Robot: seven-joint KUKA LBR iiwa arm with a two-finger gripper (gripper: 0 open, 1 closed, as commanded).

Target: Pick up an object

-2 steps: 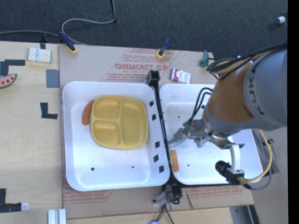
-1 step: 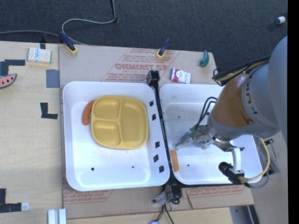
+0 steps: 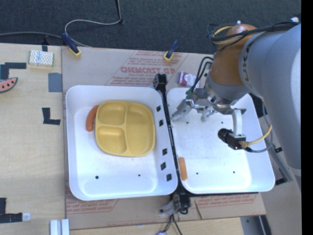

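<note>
the arm [image 3: 254, 67] reaches in from the right, wrist bent down over the upper part of the right bin [image 3: 220, 165]. the left bin [image 3: 78, 146] holds a yellow tray [image 3: 124, 128] with a sausage [image 3: 90, 118] at its left edge. the gripper [image 3: 195, 109] hangs with fingers spread and nothing between them; the pick looks not yet made. a small carrot [image 3: 182, 168] lies by the divider.

The brown cardboard sheet [image 3: 142, 70] under the two bins carries red printing. Its largest line reads roughly "CHEMCAST GP", slanted upward to the right, just behind the left bin [image 3: 78, 146]. Smaller red lines run above and below that word, and more red print lies along the cardboard's front edge, all too small to read. A small red and white packet [image 3: 186, 78] behind the right bin [image 3: 254, 180] bears marks that stay illegible.
</note>
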